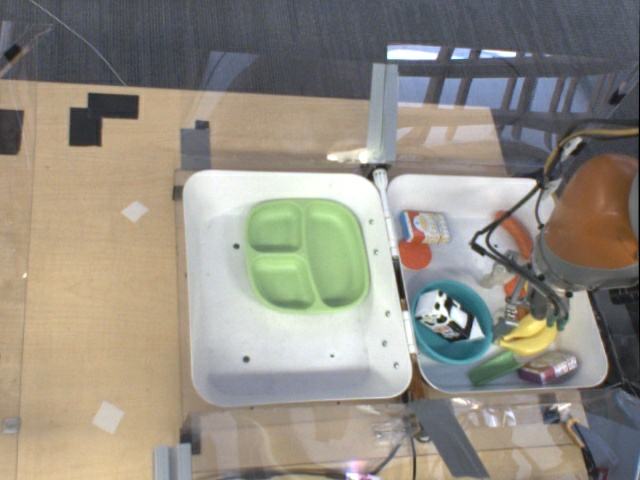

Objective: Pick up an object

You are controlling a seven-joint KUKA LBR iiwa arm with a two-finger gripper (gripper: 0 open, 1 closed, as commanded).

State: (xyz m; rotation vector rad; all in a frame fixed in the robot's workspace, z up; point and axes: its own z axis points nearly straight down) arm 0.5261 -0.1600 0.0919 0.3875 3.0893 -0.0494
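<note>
The right bin [470, 193] holds several small things. A teal bowl [436, 340] near its front left has a black-and-white toy [444, 314] inside. A yellow banana [530, 338] lies to the bowl's right, with a green piece [493, 369] and a purple object [548, 369] in front of it. An orange carrot-like piece [512, 230] lies further back. A white-and-orange carton [425, 228] and a red disc [415, 256] sit at the back left. My gripper [522, 303] hangs low just above the banana's back edge, beside the bowl.
The left bin [215, 368] carries a green divided plate [305, 255]. The arm's orange band [598, 213] and black cables [515, 213] cover the right bin's right side. A metal post [384, 108] stands behind the wall between the bins.
</note>
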